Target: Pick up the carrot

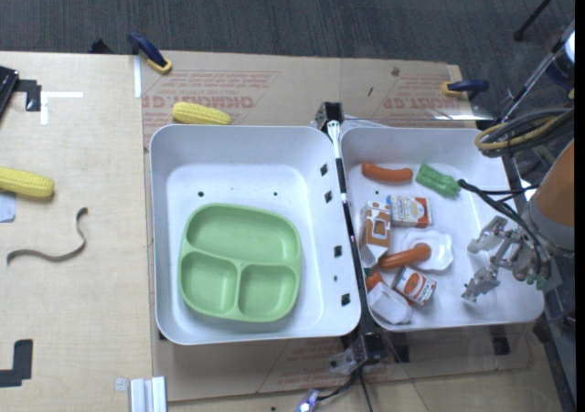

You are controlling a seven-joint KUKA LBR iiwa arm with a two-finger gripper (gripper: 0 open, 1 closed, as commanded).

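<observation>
green plate point(241, 261) in left bin point(174, 173), carrot point(403, 258) in right bin point(521, 310)

left bin: green divided plate point(241, 262) | bench: two corn cobs point(200, 113) point(26, 183) | right bin: green pepper point(437, 181)

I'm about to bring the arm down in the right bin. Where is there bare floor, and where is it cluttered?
Bare floor runs along the right bin's right side, between the green piece and the gripper. The carrot lies in the crowded left-centre among packets, below the sausage. The left bin holds a green plate.
</observation>
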